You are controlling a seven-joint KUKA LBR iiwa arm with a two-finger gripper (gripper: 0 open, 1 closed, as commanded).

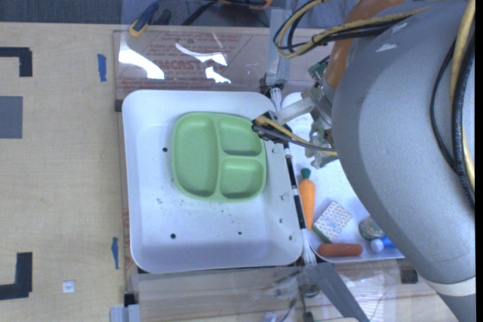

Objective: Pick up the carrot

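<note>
Grey arm (pixel 407 154) looms above the carrot (pixel 307 198), lying twelve-to-six, at six o'clock from the gripper (pixel 302 124); grip state cannot be told.

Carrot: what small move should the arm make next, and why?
Probably slide the gripper toward the view's bottom edge until it sits over the carrot, then descend. The carrot lies in the view's right-hand bin, close beside the wall nearest the other bin, and the gripper hangs farther up the view, not above it.
</note>
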